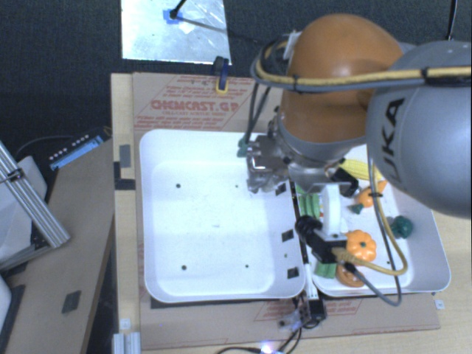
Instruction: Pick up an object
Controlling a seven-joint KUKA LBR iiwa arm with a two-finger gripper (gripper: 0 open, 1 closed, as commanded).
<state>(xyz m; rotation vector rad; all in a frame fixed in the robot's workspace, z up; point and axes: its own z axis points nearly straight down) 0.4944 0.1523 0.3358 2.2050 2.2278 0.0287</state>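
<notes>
Objects for picking are gathered in the right bin [435, 271], much of which is covered by the arm [413, 124]. A small orange pumpkin [361, 245] with a green stem is seen near the bin's front, and a second orange piece [346, 274] lies just in front of it. A dark green ball [402, 227] rests to the right of the pumpkin. A green ridged piece [310, 203] lies near the divide between the bins, with a white item [332, 205] just beside it. A yellow corn cob [358, 169] and a small orange item [366, 195] are partly hidden under the arm.

The gripper [259, 169] is seen low over the right edge of the left bin [169, 271]; how it is set cannot be told, and nothing is seen held by it.

The left bin is white and shallow, with a few dark dots on its floor. Both bins are set on a cardboard sheet [184, 102] printed with red letters. A shiny metal plate [147, 21] lies behind, on dark ground. A pale bench top [66, 271] and an aluminium rail [29, 198] are seen at the left.
</notes>
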